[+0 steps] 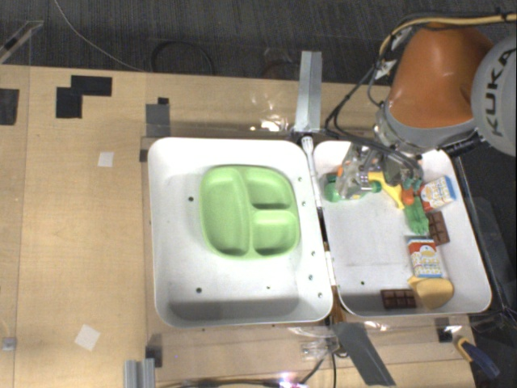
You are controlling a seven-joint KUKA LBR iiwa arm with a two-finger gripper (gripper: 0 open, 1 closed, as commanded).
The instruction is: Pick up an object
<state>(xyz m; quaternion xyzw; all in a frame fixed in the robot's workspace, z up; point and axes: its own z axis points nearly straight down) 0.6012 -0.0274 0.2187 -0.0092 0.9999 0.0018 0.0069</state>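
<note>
My gripper hangs low over the back left part of the right bin, below the arm's orange band. Beneath it lies a cluster of small toys: a green round piece at its left, a yellow banana-like piece at its right and an orange bit close by. The gripper's body hides what lies directly under it.
The left bin holds a green divided plate. Along the right bin's right side lie a green piece, a chocolate bar, two small cartons, a yellow bread-like lump and another chocolate piece.
</note>
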